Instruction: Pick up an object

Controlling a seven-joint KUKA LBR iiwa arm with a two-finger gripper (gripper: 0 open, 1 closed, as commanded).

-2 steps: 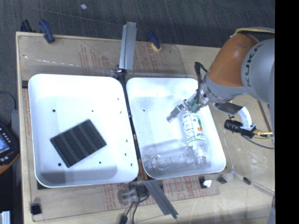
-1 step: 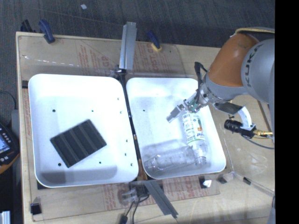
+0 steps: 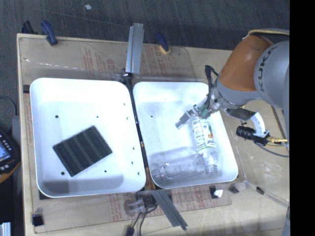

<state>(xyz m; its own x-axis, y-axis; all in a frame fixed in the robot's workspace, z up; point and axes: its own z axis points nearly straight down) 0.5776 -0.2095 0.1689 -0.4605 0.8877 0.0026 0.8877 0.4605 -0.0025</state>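
Nearest camera: table front edge with metal bracket. Left bin: dark ribbed pad, flat. Right bin: clear bottle lying along front wall; labelled bottle lying beside, top toward hand. Hand just above labelled bottle top; clenched or released, cannot tell. Advice: descend on bottle body, not slippery neck, close across width, lift straight.

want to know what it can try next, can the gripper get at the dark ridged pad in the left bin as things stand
Probably yes, with a long reach. The dark ridged pad lies flat and alone on the left bin floor, nothing on or beside it. The gripper is over the right bin, above the labelled bottle, so it must cross the divider.
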